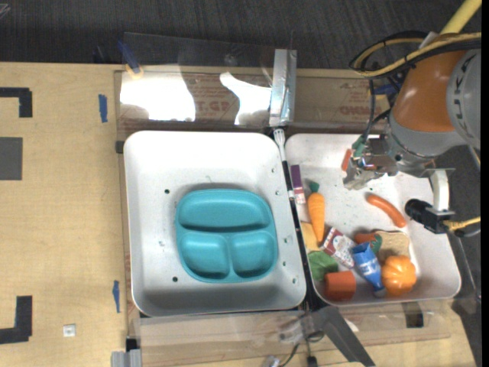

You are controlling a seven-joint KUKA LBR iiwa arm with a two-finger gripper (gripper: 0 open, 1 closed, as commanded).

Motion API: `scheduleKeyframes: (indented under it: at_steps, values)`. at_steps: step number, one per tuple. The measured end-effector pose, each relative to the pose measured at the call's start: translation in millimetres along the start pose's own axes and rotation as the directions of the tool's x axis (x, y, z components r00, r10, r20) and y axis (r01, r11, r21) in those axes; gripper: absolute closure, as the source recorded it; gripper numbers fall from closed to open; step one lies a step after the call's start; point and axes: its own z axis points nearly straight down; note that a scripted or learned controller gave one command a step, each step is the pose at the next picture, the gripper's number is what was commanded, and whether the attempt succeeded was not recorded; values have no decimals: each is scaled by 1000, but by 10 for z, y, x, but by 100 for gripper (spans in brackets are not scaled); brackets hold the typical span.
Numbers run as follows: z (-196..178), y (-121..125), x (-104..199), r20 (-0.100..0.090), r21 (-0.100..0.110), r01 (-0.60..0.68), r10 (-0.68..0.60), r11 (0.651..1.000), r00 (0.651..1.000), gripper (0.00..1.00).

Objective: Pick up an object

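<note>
The right bin holds the loose objects. An orange carrot lies along its left wall, with a purple stick just above it. A curved orange-red pepper lies near the middle right. Along the front sit a small orange pumpkin, a blue bottle, a red block, a green leafy piece and a red-and-white packet. My gripper hangs over the bare upper part of this bin, up and to the left of the pepper. Nothing is visibly held.
The left bin contains a teal divided tray. A clear plastic panel with a metal post stands behind the bins. The grey arm with its orange band and yellow cables comes in at the upper right.
</note>
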Motion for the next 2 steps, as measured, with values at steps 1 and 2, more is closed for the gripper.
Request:
scheduleKeyframes:
  at_steps: [1, 2]
  values:
    - [27, -18, -19, 1, 6, -3, 3, 1000, 1000, 0]
    - [-220, 12, 108, 3, 2, 79, -79, 997, 997, 0]
